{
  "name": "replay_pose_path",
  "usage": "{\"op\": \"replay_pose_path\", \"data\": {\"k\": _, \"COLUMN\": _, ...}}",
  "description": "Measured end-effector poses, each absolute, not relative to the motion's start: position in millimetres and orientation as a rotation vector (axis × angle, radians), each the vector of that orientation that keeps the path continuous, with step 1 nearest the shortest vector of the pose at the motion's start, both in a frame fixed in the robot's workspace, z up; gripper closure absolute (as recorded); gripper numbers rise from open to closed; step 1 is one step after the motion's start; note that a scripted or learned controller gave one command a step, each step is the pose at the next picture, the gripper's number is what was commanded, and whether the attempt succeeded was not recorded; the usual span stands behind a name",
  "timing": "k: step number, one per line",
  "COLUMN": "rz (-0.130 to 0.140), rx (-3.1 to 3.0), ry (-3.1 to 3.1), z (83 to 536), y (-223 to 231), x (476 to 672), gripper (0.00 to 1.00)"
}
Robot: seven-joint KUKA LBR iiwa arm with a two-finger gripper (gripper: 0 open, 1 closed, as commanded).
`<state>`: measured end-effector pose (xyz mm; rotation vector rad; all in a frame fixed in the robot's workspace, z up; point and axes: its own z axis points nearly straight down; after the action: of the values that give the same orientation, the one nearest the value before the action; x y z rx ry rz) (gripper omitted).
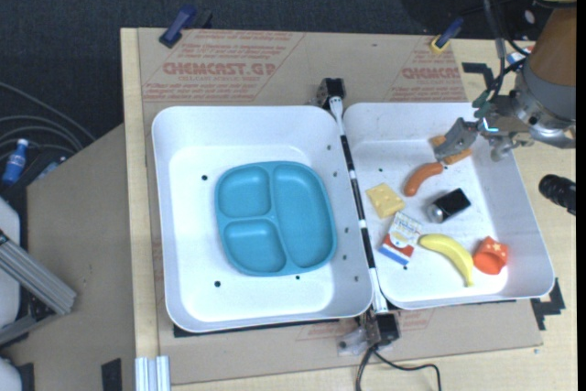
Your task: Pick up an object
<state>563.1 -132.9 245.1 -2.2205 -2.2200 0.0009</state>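
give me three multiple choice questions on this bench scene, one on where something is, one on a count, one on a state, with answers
1. Where does the blue divided plate lie?
A. in the left bin
B. in the right bin
C. on the cardboard behind the bins

2. How many compartments does the plate have?
A. two
B. three
C. five

3. How does the banana stand to the gripper?
A. clamped in it
B. lying in the right bin, apart from it
C. hanging over the bin's rim

Answers:
1 A: the plate sits on the floor of the left bin.
2 B: two raised ridges split it into three sections.
3 B: the banana rests near the front of the bin, between the small carton and the red-orange item, while the gripper is at the far side above the orange sausage.
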Motion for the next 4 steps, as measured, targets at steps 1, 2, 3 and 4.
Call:
{"op": "replay_pose_path", "data": {"k": 1, "rz": 0.003, "rx": -2.221, "ry": -2.22, "z": 130.4, "y": -188.4, "x": 631.9, "gripper": 0.0}}
{"op": "replay_pose_path", "data": {"k": 2, "rz": -0.007, "rx": -2.226, "ry": -2.23, "z": 89.7, "y": -180.7, "x": 668.7, "gripper": 0.0}}
{"op": "replay_pose_path", "data": {"k": 3, "rz": -0.01, "rx": -2.227, "ry": -2.233, "z": 90.0, "y": -188.2, "x": 670.1, "gripper": 0.0}}
{"op": "replay_pose_path", "data": {"k": 4, "rz": -0.008, "rx": -2.227, "ry": -2.232, "z": 90.1, "y": -187.1, "x": 669.9, "gripper": 0.0}}
